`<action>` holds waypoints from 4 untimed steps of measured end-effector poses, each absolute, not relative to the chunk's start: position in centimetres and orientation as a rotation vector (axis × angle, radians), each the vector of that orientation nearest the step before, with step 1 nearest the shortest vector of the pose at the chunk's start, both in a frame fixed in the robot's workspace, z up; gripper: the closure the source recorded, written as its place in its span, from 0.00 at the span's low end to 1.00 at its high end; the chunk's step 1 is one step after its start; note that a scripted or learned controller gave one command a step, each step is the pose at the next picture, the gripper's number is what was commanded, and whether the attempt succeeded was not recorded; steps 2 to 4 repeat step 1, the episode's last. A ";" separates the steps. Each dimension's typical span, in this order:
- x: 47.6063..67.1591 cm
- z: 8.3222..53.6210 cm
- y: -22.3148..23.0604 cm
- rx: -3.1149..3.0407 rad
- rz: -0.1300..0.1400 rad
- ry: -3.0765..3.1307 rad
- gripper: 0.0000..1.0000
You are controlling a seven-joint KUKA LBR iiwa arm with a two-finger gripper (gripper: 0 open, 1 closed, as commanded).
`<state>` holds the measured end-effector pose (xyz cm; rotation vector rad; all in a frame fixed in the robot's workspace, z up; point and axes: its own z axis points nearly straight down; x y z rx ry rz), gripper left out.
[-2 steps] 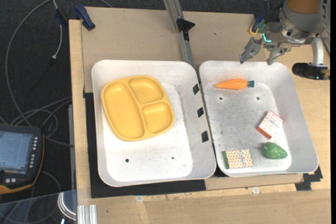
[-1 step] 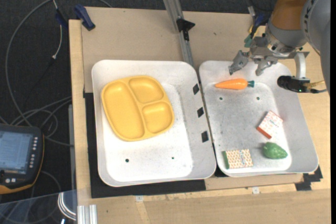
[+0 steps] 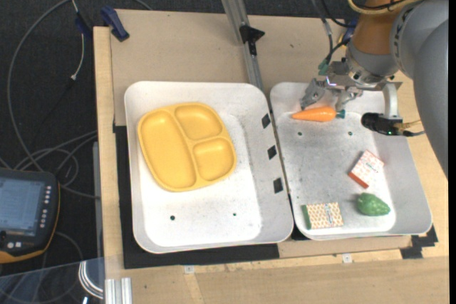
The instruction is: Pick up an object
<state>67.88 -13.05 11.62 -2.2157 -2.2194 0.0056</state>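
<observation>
Altogether one carrot (image 3: 314, 114), two bins (image 3: 214, 228)

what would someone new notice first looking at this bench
The large yellow plastic three-compartment plate stands out most, lying in the left shallow white bin. Next is the grey arm with its orange band, whose tool sits just above a small orange toy carrot at the far end of the right shallow white bin. A green lumpy toy lies near that bin's near right corner.

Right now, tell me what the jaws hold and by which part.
Cannot be told: the gripper sits right over the orange carrot at the right bin's far end, but a grip isn't visible.
</observation>
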 end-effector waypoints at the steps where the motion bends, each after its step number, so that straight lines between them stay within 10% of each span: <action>1: 67.9 9.2 -12.9 -2.217 0.002 -2.222 0.00; 4: 67.9 9.2 -12.9 -2.217 0.002 -2.222 0.00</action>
